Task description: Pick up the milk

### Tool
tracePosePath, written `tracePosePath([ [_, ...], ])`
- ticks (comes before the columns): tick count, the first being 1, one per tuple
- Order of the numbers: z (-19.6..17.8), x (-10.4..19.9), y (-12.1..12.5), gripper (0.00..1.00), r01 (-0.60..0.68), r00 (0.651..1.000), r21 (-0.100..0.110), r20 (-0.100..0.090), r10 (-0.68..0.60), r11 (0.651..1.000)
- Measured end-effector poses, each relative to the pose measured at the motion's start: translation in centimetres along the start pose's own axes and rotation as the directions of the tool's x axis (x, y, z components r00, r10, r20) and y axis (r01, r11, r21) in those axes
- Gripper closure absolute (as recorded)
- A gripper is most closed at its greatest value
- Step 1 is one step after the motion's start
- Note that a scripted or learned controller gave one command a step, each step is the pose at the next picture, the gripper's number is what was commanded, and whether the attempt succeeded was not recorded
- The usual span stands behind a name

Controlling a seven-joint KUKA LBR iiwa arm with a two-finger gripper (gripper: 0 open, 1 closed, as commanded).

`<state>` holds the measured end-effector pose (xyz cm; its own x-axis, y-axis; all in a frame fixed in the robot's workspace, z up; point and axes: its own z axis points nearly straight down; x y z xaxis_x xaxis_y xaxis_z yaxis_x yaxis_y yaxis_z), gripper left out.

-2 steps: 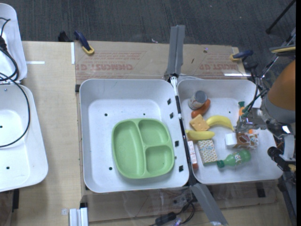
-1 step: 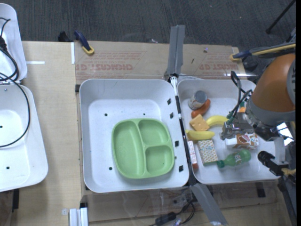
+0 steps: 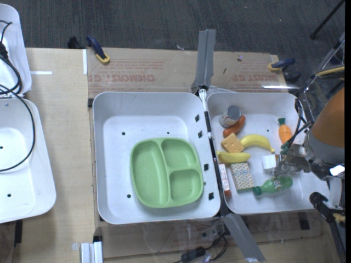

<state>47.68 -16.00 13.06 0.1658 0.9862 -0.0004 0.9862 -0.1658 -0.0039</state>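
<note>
We see the counter (image 3: pixel 60 70) carrying two white bins side by side. The left bin (image 3: pixel 109 119), well away from the claw, holds a green divided plate (image 3: pixel 167 171). The right bin (image 3: pixel 252 100) lies under the claw (image 3: pixel 285 166), which hangs low over its right part at the end of the grey arm (image 3: pixel 329 141); we cannot tell how the claw stands. Just beside the claw on its left sits a small white carton, the milk (image 3: pixel 269 161), apart from it. Just below the claw lies a green bottle (image 3: pixel 272 186) on its side. Farther left are a banana (image 3: pixel 256 141), a patterned box (image 3: pixel 242 176), a yellow block (image 3: pixel 234 157) and a cheese wedge (image 3: pixel 232 143). Above the claw lies a carrot (image 3: pixel 284 131); up and left, a small can (image 3: pixel 233 114).
</note>
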Motion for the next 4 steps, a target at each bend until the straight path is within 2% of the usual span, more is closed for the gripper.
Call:
tracePosePath([
  [1, -6.0, 7.9, -1.3, 1.0, -0.024, 1.0, -0.002, 0.0, 0.024, 1.0],
  [2, -6.0, 19.7, -3.3, 1.0, -0.082, 0.997, 0.0, 0.001, 0.082, 0.997],
  [3, -4.2, 27.7, -3.9, 1.0, 0.074, 0.997, 0.0, 0.003, -0.074, 0.997],
  [4, 2.4, 35.4, -6.0, 1.0, 0.173, 0.985, 0.002, 0.004, -0.173, 0.985],
])
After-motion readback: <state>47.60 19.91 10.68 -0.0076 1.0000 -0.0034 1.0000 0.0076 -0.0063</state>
